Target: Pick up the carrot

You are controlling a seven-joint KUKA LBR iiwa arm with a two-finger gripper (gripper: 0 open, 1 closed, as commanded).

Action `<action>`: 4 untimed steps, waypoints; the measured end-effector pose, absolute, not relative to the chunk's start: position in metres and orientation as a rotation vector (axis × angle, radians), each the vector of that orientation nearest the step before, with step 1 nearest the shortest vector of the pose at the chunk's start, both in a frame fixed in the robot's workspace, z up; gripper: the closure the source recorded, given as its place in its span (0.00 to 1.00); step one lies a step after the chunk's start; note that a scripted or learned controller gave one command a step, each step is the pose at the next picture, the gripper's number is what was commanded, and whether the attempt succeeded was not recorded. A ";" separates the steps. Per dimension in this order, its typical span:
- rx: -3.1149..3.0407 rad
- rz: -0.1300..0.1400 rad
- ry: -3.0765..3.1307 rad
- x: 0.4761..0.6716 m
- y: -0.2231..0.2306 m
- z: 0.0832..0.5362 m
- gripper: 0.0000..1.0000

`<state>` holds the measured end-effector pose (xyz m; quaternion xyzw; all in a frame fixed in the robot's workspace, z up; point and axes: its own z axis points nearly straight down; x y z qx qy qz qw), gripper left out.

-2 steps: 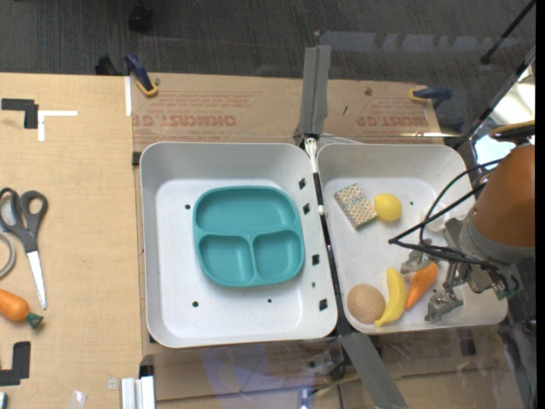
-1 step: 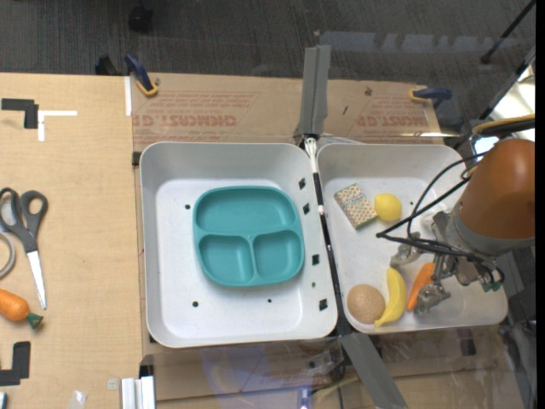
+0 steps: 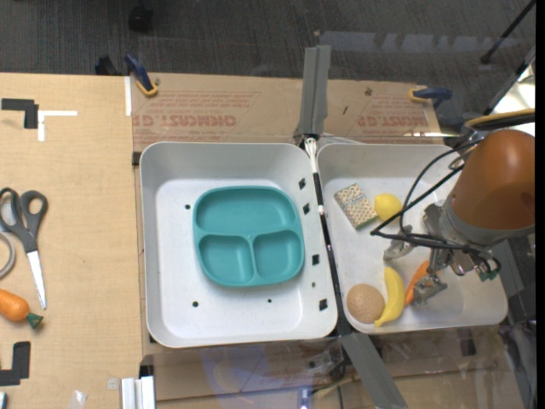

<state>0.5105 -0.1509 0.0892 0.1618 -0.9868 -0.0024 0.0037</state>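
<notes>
A slim orange carrot [image 3: 415, 284] lies in the right bin [image 3: 490, 313], just right of a banana [image 3: 392, 296]. My gripper [image 3: 433, 281] is low over the bin floor, right against the carrot's right side, and its metal parts cover a portion of the carrot. The orange-banded wrist [image 3: 502, 181] looms above and hides the bin's right part. A second, stubby carrot with a green end [image 3: 14, 307] rests on the wooden bench far to the left, outside both bins.
The right bin also holds a lemon [image 3: 387, 206], a speckled sponge [image 3: 354, 204] and a round tan ball [image 3: 365, 302]. A teal divided plate [image 3: 249, 235] sits in the left bin [image 3: 162, 254]. Scissors [image 3: 25, 237] lie on the bench at left.
</notes>
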 end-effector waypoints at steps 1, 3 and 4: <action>0.399 -0.010 -3.104 0.484 -0.142 0.088 0.00; -0.022 -0.011 -3.119 0.492 -0.130 0.093 1.00; -0.017 0.000 -3.146 0.485 -0.095 0.257 1.00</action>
